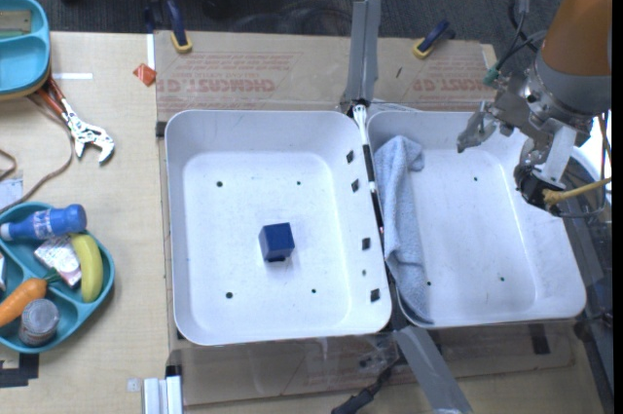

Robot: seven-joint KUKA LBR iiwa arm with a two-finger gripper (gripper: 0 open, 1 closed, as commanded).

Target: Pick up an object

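A small blue cube (277, 241) rests near the middle of the left white bin (195, 305). A grey-blue cloth (401, 217) lies draped along the left wall of the right bin (545, 300), running from its back to its front. The arm with its orange band reaches in at the upper right, and my gripper (477, 131) hangs over the back edge of the right bin, to the right of the cloth and far from the cube. I see nothing between its fingers.
A grey divider post (364, 52) stands between the bins at the back. Left of the bins lie a wrench (83, 134), a blue tray (19, 42) and a blue plate (102, 290) with toy food. Clamps hold the cardboard at the back.
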